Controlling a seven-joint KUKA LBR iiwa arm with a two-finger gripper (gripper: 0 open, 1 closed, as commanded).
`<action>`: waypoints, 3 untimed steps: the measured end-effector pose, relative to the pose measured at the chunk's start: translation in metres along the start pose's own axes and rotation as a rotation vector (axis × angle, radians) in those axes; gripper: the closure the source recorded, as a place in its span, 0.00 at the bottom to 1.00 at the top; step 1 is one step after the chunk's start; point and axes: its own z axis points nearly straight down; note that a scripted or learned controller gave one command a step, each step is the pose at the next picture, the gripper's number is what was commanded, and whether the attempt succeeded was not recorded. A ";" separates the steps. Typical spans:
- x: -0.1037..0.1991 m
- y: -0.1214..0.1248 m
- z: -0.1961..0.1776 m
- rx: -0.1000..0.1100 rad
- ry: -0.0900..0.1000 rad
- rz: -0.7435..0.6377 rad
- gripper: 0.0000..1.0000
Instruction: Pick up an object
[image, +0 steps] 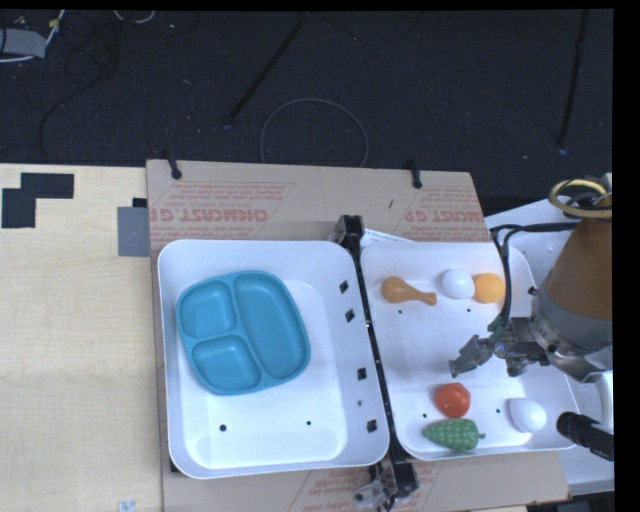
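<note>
The right bin (415, 345) holds several toy foods. A tan drumstick (405, 291), a white ball (457, 284) and an orange (489, 288) lie along its far side. A red tomato (452, 399), a green bumpy vegetable (452, 434) and a white egg (526, 413) lie near its front edge. My gripper (490, 361) hangs over the right part of this bin, between the two rows. Its fingers are spread open with nothing between them. The tomato sits just below and left of the fingertips, apart from them.
The left bin (190, 420) bears a blue divided plate (242, 330). A black hinge strip (365, 340) runs between the two bins. Both bins rest on cardboard (300, 205) over a wooden bench. The arm's orange band (595, 270) rises at the right.
</note>
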 end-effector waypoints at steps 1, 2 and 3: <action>0.000 0.002 -0.005 -0.011 -0.002 -0.002 0.00; -0.002 0.005 0.058 -0.003 0.001 -0.002 0.00; -0.001 0.004 0.112 -0.004 0.001 -0.002 0.00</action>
